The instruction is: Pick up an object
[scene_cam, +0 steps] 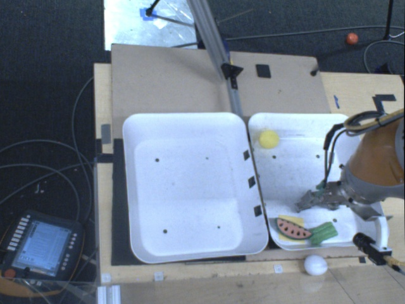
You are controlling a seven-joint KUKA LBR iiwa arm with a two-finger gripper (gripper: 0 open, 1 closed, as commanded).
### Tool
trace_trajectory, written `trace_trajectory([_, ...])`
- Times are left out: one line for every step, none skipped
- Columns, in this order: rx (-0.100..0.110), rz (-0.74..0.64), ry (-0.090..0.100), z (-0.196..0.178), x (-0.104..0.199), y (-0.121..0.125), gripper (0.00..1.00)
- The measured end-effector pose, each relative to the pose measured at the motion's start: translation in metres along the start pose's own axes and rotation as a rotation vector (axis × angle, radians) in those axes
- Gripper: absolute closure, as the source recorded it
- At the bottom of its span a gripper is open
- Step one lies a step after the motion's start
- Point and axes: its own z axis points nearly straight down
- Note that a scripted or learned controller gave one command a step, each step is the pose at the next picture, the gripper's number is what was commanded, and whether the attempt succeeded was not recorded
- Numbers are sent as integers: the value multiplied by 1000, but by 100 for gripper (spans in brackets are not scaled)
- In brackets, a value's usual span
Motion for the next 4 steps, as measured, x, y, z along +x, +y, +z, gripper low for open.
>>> trace_trajectory([0, 0, 0, 0, 0, 0, 0])
trace_trajectory([0, 0, 0, 0, 0, 0, 0])
trace_trajectory([0, 0, 0, 0, 0, 0, 0])
trace_trajectory([0, 0, 0, 0, 0, 0, 0])
